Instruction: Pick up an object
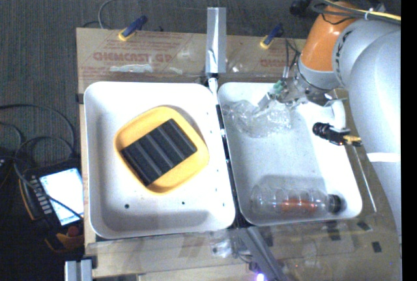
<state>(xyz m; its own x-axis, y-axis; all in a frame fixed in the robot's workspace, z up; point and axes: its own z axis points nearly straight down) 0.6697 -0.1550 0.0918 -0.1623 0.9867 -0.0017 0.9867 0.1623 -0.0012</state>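
The pincer [281, 92] sits low over the far end of the right bin [339, 172], at the edge of a crumpled clear plastic wrapper [257, 118]. Whether it is open or closed cannot be determined. A clear plastic bottle [296, 201] lies on its side well nearer than the pincer, along the bin's near wall. The left bin [98, 162], across the divider from the pincer, holds a yellow tray with a black ribbed insert [161, 149].

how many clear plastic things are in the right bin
2: a crumpled clear plastic container near the bin's far end, by the gripper, and a clear bottle lying on its side along the near edge. Transparent items could escape notice.
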